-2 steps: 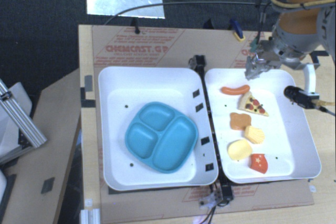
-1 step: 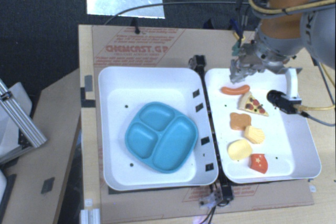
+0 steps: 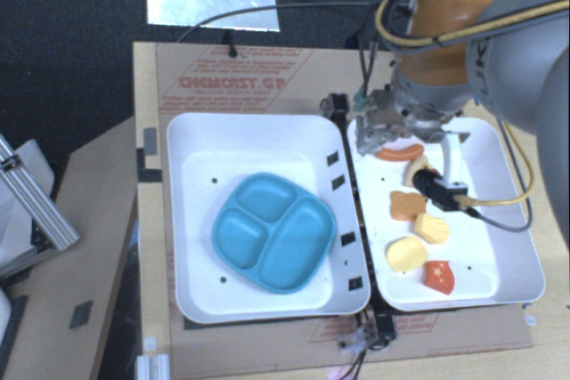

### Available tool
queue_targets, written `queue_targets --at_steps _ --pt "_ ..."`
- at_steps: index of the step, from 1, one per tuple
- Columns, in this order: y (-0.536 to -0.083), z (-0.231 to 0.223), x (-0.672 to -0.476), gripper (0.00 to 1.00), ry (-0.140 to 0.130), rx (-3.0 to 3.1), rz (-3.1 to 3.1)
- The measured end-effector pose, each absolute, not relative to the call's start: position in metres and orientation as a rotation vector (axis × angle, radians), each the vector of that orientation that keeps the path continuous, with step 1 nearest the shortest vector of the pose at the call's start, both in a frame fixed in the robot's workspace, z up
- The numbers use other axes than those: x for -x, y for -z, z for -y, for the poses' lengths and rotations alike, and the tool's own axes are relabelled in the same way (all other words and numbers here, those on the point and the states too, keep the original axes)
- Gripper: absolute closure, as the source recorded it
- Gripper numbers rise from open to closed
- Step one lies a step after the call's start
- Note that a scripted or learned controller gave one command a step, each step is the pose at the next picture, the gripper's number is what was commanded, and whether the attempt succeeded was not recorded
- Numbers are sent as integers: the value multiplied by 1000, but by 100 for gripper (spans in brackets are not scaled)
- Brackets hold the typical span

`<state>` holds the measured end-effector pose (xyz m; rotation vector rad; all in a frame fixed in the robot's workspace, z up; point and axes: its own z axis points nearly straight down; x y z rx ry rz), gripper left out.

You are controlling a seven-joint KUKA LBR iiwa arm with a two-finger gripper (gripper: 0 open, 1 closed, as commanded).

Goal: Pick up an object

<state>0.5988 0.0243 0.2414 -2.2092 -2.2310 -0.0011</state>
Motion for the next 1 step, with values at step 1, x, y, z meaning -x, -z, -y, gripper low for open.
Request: queue_targets --at_steps 1 --pt "-224 -78 -582 100 1 2208 2231"
